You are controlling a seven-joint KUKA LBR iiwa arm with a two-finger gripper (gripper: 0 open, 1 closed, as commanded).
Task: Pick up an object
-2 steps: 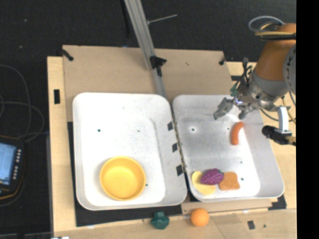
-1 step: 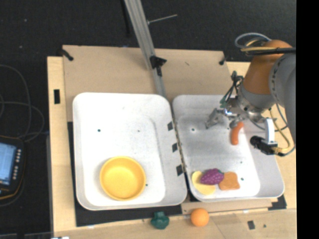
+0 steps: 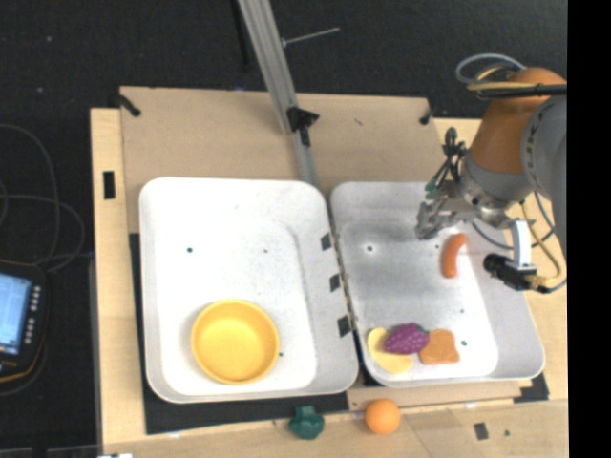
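Camera view: gripper (image 3: 431,219) over right bin's (image 3: 382,265) bare middle.

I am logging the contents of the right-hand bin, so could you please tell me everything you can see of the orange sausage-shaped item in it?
The orange sausage-shaped item is a small, smooth, rounded piece, orange-red, plastic by its look. It lies flat on the floor of the right bin, near the far right side, its length running roughly toward and away from the camera. It lies by itself, apart from the purple, yellow and orange pieces at the bin's near edge. The gripper hangs just to its upper left; whether they touch cannot be told.
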